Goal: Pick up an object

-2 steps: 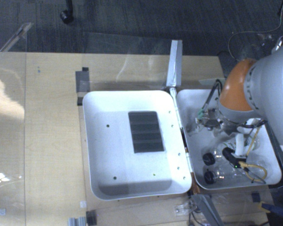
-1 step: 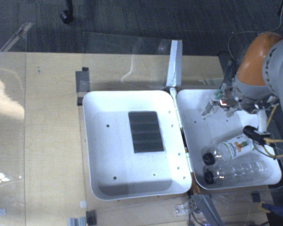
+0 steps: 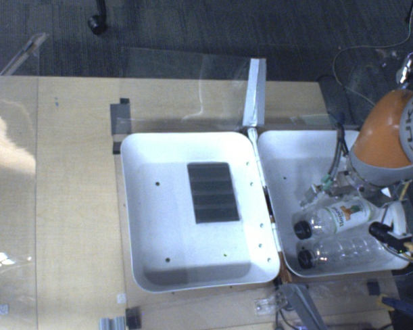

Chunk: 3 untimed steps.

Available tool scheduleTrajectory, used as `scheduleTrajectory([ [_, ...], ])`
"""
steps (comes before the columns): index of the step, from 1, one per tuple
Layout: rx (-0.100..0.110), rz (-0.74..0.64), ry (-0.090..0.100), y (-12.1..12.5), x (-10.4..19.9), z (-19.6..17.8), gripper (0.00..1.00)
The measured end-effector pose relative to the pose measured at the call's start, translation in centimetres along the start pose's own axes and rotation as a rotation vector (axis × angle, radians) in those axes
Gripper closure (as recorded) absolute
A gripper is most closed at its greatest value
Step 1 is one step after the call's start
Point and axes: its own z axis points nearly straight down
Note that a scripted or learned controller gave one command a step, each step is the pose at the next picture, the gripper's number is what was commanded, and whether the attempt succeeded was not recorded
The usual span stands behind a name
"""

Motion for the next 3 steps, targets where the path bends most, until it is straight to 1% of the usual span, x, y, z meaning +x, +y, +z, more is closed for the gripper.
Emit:
scheduleTrajectory([
  [1,-0.011,0.096,-0.005,-2.8,-6.5,3.2,0.0],
  [2,-0.019,0.093,-0.005,-2.4,-6.4,1.9,1.0],
  [3,-0.02,0.093,-0.006,-2.4,-6.4,1.9,0.0],
])
